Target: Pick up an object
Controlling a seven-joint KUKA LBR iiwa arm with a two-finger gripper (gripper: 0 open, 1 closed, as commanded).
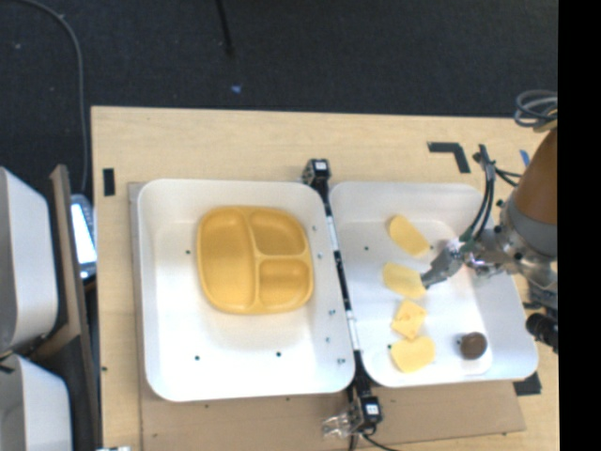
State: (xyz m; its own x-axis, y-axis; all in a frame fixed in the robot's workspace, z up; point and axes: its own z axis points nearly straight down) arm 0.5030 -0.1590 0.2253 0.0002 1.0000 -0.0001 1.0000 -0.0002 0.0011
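The arm came in over the right-hand bin (498, 346), and its claw (438, 272) hung low beside a row of yellow pieces. I could not tell whether the claw was released or clenched; from where I stood the tip was a grey blur, and nothing yellow showed in it.

Taking the divided yellow tray (254, 257) in the other bin as my mark, the piece nearest the claw (403, 279) lay well off to the tray's right, across the gap between bins. Another piece (408, 236) lay above it, two more (408, 319) (413, 353) below, and a small brown lump (472, 346) sat farther right still.

The nearest piece looked flat and roughly oblong, its long axis running away from the tray and sloping slightly downward towards the claw.

My worry was that flatness. A thin piece lying flush on the bin floor might slide aside under the claw, or the claw might close above it on nothing.
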